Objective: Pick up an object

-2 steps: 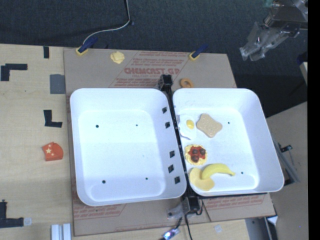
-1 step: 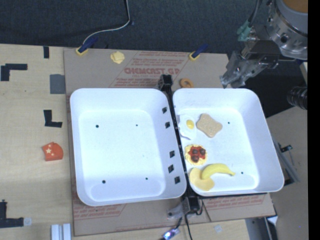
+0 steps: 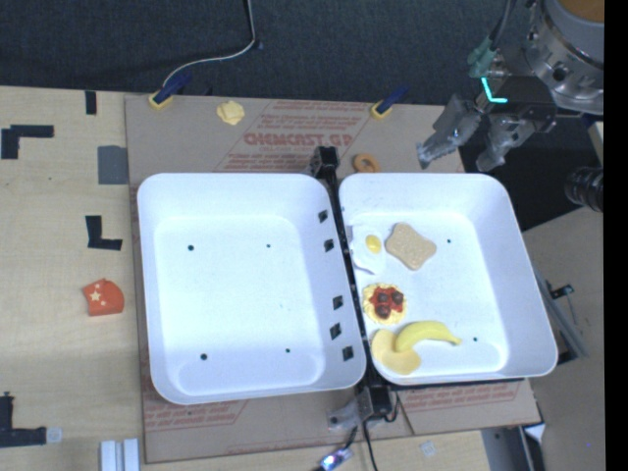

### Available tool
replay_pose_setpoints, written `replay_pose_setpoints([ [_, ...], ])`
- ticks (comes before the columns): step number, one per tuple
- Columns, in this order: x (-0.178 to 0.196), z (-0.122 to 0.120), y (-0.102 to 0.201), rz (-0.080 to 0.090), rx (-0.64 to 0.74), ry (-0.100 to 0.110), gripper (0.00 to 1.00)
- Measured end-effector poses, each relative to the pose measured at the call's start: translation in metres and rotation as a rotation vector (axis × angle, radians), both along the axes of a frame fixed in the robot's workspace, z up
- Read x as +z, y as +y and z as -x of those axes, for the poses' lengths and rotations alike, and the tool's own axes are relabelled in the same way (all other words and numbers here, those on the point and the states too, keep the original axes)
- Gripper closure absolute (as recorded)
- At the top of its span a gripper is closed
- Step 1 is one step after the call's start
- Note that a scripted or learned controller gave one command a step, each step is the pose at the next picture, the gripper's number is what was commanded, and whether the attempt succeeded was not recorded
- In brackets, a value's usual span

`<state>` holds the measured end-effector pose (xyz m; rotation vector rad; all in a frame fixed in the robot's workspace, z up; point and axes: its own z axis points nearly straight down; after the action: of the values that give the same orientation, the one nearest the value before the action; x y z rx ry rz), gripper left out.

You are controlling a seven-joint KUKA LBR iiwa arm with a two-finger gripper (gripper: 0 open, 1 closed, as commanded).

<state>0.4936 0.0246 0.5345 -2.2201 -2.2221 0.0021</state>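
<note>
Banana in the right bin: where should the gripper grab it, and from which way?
Grab the banana around its middle, coming straight down from above. It lies flat on the right bin's floor, curved, its length running left to right, so the fingers should close across its narrow width, front to back. Its left end sits against a yellow piece, so the right half looks freer. The gripper hangs beyond the bin's far rim.

A brown board (image 3: 294, 135) with red lettering lies on a pale bench (image 3: 59, 224) under two white bins. On the board's far edge sit a yellow lump (image 3: 231, 113), a small ring (image 3: 365, 163) and two blue-and-yellow clamps (image 3: 169, 88). A white cable (image 3: 245, 27) crosses the dark backdrop. A red piece (image 3: 104, 297) rests on the bench left of the left bin (image 3: 235, 189).
</note>
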Motion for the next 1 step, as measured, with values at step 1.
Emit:
replay_pose_setpoints([
  [1,0.0103,-0.0004,0.0004,0.000,0.001,0.000,1.00],
])
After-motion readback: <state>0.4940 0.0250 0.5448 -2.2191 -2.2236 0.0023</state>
